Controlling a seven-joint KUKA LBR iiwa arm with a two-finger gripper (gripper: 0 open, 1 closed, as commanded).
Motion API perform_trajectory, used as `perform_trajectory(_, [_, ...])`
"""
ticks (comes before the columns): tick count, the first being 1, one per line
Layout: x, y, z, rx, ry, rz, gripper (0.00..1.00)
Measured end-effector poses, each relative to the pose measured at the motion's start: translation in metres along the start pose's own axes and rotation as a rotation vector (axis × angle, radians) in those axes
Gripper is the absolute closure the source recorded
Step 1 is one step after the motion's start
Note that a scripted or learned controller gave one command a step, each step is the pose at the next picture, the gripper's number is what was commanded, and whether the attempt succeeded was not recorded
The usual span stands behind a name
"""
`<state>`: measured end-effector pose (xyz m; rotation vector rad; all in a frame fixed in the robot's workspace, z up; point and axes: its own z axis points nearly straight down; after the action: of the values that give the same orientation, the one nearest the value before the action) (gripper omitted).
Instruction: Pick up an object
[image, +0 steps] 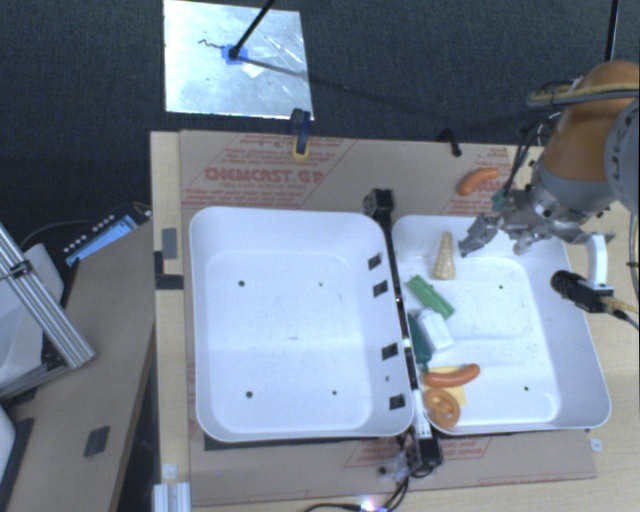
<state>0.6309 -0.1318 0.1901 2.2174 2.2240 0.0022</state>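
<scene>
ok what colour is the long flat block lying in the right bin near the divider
Green. The block shows best in the camera view, just below the cream cone.

Even overhead light is washing the white bins (290, 330) pale, glare is bouncing off the foil sheet (238, 62), and fine detail is looking soft.

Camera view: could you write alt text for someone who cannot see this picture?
A grey and orange robot arm reaches in from the right, its gripper hovering over the far edge of the right white bin. That bin holds a cream cone, a green block, a sausage and other small items along its left side. The left white bin sits beside it.
</scene>
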Motion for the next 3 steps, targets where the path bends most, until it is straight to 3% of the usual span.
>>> perform_trajectory(1, [0.136, 0.011, -0.012, -0.002, 0.004, -0.013, 0.00])
perform_trajectory(2, [0.128, 0.011, -0.023, -0.003, 0.001, -0.003, 1.00])
perform_trajectory(3, [0.122, 0.029, -0.165, -0.016, -0.001, -0.003, 1.00])
